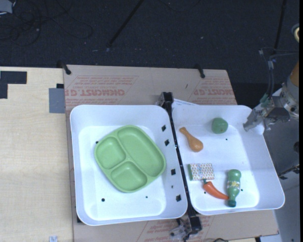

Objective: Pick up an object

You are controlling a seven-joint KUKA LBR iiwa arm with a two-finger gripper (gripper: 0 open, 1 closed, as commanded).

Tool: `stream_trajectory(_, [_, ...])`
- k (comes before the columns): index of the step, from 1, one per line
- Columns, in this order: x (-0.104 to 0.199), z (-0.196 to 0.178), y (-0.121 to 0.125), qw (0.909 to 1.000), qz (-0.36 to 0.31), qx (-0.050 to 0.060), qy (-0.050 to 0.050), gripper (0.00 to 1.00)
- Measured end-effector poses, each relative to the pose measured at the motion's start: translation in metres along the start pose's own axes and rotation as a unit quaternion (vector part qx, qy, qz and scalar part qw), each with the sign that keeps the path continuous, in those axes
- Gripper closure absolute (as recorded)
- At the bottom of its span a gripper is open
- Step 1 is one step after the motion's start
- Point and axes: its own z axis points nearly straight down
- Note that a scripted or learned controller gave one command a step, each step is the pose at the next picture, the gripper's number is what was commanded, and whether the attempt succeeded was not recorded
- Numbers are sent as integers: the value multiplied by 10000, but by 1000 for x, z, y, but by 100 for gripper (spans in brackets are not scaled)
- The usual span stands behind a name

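Rightward, tool (256, 121) over right bin (265, 155) rim, grip state unclear; green ball (219, 125) nearby.

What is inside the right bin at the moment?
The right bin holds a green ball, an orange gourd-shaped toy, a small patterned packet, a carrot and a green bottle. The packet hides whatever is under it.

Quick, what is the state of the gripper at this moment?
Gripper: cannot be told; it sits at the right bin's far right edge, holding nothing visible.
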Motion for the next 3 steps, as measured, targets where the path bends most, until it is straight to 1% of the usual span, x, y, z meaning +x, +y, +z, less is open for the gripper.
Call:
stream_trajectory(1, [45,-4,5,10000,6,13,5,100])
stream_trajectory(3, [155,-10,25,10000,-8,6,4,100])
